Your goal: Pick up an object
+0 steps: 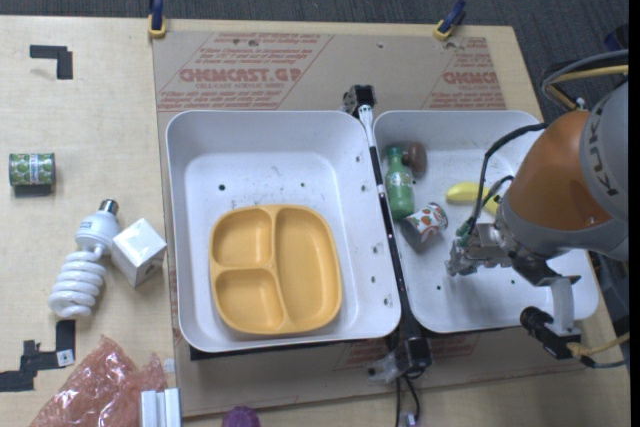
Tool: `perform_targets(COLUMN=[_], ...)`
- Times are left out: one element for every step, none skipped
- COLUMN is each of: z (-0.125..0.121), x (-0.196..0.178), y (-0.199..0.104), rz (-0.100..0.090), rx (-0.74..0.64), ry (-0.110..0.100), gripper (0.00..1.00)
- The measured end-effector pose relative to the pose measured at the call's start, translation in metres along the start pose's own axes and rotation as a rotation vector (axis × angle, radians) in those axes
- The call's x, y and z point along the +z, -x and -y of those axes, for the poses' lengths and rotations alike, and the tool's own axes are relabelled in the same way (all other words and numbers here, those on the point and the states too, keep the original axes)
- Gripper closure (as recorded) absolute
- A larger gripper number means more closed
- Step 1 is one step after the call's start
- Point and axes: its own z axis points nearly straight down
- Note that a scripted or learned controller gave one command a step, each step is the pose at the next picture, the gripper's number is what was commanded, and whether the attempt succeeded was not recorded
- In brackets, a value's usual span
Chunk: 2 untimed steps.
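Note:
The right bin (440, 310) holds a green bottle (398, 183) lying against its left wall. A small brown object (415, 157) sits just behind the bottle. A yellow banana-shaped piece (464, 193) lies near the middle, and a small red-and-white patterned can (428, 221) lies tipped in front of the bottle. My gripper (463, 258) hangs low over the bin floor, just right of and nearer than the can and in front of the yellow piece. Nothing visibly sits in it. The grey and orange arm covers the bin's right side.
The left bin (190, 165) holds a yellow divided plate (275, 267). On the bench to the left lie a spiral light bulb (82, 267), a white cube (139, 250), a green can (31, 170) and a red mesh bag (95, 385). Cables run by the bins' front edge.

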Motion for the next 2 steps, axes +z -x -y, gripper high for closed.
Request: perform_targets(z=[-0.0438,-0.0437], x=[-0.0903,-0.0903], y=[-0.0607,-0.0607], rz=[0.001,0.001], rx=[-0.006,-0.005], ry=[0.000,-0.001], gripper=[1.00,0.00])
